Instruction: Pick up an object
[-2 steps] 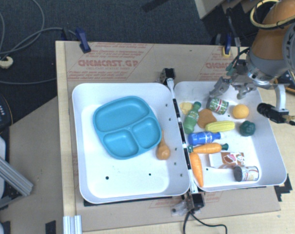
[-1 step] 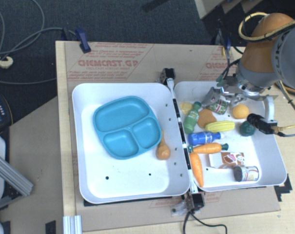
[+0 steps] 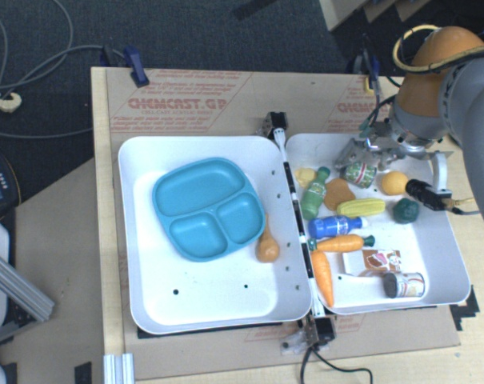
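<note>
Two red "CHEMCAST GP" prints mark the board (image 3: 178, 102); end effector (image 3: 362, 169) grips a can (image 3: 359, 174).

One fixed camera looks down at a slant on the surface (image 3: 226, 94), far enough to take in both bins (image 3: 146, 238).
</note>
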`<state>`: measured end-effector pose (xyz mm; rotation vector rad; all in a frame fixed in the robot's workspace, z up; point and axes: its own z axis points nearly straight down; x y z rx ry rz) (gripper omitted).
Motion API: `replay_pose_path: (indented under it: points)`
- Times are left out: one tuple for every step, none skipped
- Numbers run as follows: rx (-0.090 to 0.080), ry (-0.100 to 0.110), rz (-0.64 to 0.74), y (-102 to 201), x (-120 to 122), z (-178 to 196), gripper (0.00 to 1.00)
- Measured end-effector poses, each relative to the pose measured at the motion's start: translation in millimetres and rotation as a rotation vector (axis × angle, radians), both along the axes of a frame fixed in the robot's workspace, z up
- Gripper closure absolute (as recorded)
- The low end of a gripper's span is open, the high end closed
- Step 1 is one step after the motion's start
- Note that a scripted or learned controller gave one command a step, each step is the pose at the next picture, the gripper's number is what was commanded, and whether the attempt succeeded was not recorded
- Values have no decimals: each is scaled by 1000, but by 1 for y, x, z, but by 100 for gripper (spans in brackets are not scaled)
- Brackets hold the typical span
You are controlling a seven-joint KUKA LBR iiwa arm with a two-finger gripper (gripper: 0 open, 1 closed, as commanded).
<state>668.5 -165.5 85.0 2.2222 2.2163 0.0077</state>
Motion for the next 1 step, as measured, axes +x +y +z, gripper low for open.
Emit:
replay_pose_path:
  points:
    - [-4, -2, 4, 1, 0, 12, 100]
